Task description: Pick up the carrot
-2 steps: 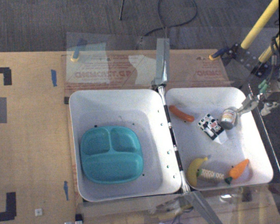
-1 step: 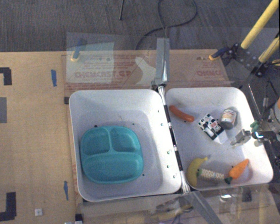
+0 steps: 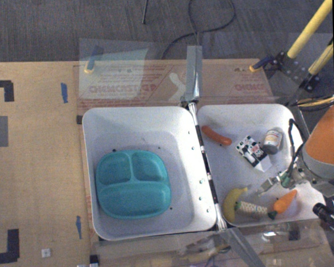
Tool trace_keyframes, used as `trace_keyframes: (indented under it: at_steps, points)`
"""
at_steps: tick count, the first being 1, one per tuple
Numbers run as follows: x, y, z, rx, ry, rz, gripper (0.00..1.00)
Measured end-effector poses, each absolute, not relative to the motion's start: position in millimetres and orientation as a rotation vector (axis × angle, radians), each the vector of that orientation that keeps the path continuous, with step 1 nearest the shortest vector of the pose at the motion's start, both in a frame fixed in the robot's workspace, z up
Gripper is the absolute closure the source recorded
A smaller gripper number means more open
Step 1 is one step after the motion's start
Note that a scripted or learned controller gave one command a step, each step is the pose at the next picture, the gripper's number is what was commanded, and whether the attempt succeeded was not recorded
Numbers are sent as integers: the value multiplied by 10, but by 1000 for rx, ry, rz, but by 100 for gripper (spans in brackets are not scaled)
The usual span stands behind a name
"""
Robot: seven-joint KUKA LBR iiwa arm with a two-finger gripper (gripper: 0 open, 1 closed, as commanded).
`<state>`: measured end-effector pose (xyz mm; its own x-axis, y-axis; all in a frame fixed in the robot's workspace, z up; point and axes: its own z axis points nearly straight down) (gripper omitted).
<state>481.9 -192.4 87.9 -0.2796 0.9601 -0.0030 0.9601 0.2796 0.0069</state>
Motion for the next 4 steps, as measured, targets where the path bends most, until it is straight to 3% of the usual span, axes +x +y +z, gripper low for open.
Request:
trace_keyframes:
  at_steps: [1, 2, 3, 4]
  points:
    - [4829, -1970, 989, 1884, 2492, 6, 100]
    - [4829, -1969, 988, 1884, 2493, 6, 0]
    - [4805, -1587, 1797, 1696, 2641, 2, 0]
    - [4801, -1041, 1870, 1521, 2748, 2, 0]
